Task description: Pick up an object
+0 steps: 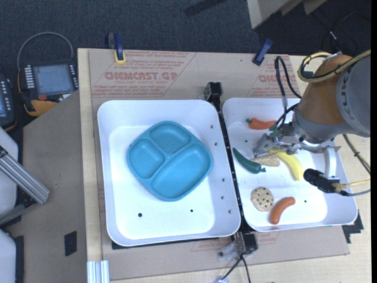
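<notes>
My gripper (266, 148) reaches into the right bin (336, 214) from the right, low over its middle. Its fingers sit just above a tan piece (268, 160) and next to a yellow banana (291, 162). A dark green pepper (247, 161) lies just left of the fingertips. An orange carrot (261, 123) rests at the bin's far side. A chocolate chip cookie (262, 198) and a red sausage (281, 210) lie near the front. Nothing is visibly held between the fingers.
The left bin (118, 217) holds a blue divided plate (169, 159). A black divider (228, 164) runs between the bins. The orange-banded arm (327, 99) and its cables cover the right bin's far right corner. A pendant (52, 78) lies off the bench at left.
</notes>
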You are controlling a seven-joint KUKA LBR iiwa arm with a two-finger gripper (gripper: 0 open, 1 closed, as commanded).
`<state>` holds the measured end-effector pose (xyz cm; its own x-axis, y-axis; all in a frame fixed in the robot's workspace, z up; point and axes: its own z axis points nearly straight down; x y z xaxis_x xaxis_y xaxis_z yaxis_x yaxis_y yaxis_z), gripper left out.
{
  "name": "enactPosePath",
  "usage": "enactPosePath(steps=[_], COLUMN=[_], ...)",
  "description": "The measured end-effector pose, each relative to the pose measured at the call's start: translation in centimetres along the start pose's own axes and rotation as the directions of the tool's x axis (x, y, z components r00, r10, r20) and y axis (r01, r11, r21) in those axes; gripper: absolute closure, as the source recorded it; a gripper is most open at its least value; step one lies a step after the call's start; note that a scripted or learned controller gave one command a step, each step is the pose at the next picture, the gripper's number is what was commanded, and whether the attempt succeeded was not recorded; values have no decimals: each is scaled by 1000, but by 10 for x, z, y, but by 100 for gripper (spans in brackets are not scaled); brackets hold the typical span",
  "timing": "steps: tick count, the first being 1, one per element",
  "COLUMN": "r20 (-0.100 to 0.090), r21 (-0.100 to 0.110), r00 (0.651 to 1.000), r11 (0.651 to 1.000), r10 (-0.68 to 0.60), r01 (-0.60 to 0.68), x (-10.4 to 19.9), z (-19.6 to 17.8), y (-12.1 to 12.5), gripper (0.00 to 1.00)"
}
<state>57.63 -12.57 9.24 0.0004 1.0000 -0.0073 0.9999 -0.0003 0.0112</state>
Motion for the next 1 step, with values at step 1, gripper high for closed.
enactPosePath(steps=[1], r20=[-3], r21=[-1], r00=[1000], r11=[1000], r10=[0], r01=[0], x=[1], z=[-11], y=[1], gripper=[100])
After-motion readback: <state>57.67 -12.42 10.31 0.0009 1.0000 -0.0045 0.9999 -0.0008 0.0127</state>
